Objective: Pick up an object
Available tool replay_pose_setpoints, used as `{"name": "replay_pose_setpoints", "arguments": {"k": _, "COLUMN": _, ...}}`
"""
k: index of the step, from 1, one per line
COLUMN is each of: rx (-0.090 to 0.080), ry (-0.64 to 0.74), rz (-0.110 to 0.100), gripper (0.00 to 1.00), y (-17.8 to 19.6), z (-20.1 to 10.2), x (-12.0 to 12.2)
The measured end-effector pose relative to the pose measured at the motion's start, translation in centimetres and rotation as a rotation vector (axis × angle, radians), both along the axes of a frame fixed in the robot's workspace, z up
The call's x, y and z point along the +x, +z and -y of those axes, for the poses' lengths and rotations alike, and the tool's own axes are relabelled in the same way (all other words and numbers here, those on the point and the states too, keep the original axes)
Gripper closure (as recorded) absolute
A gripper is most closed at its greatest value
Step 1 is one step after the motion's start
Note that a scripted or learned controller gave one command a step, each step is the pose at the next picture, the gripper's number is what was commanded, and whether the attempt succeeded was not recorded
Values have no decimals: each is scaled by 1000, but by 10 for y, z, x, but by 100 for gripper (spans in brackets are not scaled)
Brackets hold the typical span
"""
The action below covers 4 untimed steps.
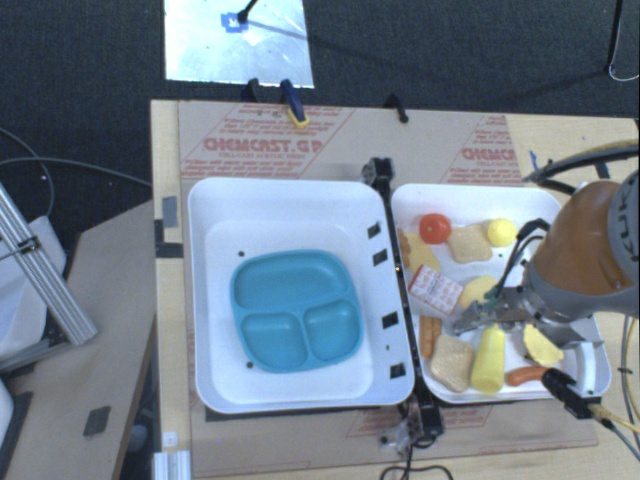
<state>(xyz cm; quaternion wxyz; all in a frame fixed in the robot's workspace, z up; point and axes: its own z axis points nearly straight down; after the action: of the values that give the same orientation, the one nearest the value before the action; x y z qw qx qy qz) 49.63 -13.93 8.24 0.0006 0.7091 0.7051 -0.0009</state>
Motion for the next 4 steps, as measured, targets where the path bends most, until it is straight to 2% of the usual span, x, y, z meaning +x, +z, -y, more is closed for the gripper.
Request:
{"name": "replay_pose_setpoints", "arguments": {"k": 1, "rx": -4, "ry": 11, "rz": 17, "gripper": 0, "y": 210, "z": 26, "x": 48}}
{"name": "replay_pose_setpoints", "arguments": {"k": 2, "rx": 3, "ry": 12, "rz": 2, "gripper": 0, "y": 92, "z": -13, "x": 60}}
{"name": "replay_pose_setpoints", "arguments": {"k": 3, "rx": 2, "ry": 9, "rz": 4, "gripper": 100, "y": 105, "z": -12, "x": 60}}
{"name": "replay_pose_setpoints", "arguments": {"k": 4, "rx": 1, "ry": 10, "rz": 3, "gripper": 100, "y": -3, "z": 2, "x": 101}}
